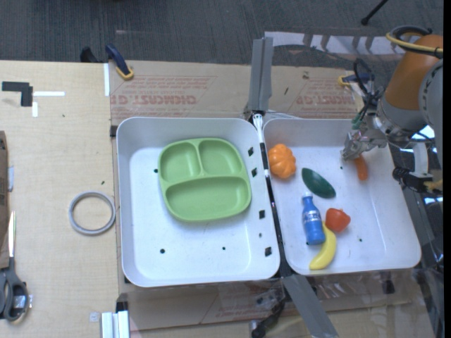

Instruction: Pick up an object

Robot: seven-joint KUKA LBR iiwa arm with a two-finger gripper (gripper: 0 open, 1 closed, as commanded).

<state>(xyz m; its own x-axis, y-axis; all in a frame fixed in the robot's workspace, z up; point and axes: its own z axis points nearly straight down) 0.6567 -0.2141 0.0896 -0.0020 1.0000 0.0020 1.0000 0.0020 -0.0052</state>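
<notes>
**Gripper low at the back of the right bin, beside a small orange piece**

Two white bins side by side. In the left bin, one thing only: a green divided plate with three compartments, lying flat near the back.

In the right bin, I count six items. One orange pumpkin-shaped piece hard against the left wall. One dark green leaf-like piece just right of it. One blue bottle standing mid-bin, one red tomato-like piece touching its right side, one yellow banana curling below them both. And one small orange-red carrot-like piece, slim, pointing down the bin, near the back right.

The gripper hangs right above that little carrot piece, its metal tip just at the piece's upper end. From here I cannot tell how its tip is set, nor whether it has hold of anything.

Out on the bench, one grey tape ring and one pair of scissors at the left edge.
</notes>
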